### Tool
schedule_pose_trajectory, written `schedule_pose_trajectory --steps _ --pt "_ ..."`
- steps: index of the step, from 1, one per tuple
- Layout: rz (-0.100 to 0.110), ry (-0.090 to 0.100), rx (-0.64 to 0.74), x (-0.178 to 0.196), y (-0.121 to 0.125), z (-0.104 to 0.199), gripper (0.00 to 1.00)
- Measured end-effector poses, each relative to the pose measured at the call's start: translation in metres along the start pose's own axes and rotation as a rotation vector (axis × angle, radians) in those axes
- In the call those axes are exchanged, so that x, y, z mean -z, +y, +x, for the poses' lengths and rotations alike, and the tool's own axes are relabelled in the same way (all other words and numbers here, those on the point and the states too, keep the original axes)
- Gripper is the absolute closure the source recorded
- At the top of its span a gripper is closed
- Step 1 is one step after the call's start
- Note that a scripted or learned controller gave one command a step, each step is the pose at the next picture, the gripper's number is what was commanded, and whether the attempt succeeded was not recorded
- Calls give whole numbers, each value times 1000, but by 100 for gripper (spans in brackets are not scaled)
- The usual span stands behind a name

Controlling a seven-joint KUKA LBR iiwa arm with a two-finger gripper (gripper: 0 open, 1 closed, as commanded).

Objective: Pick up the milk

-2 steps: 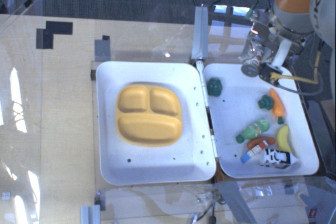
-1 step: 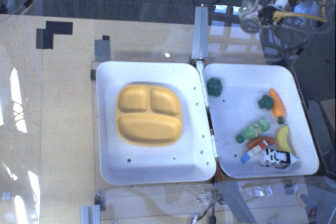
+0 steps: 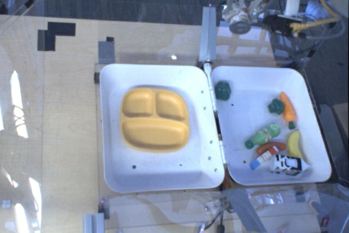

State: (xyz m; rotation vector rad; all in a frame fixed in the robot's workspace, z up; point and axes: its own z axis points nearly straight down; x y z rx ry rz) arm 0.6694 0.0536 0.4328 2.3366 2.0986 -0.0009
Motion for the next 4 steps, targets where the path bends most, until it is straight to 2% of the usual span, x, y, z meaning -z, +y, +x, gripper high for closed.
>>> schedule_pose_trajectory --steps 1,2,4 --pt "-5 1 526 2 -8 70 100" --pt "-6 2 850 2 -19 172 100" --pt "-18 2 855 23 -17 175 100"
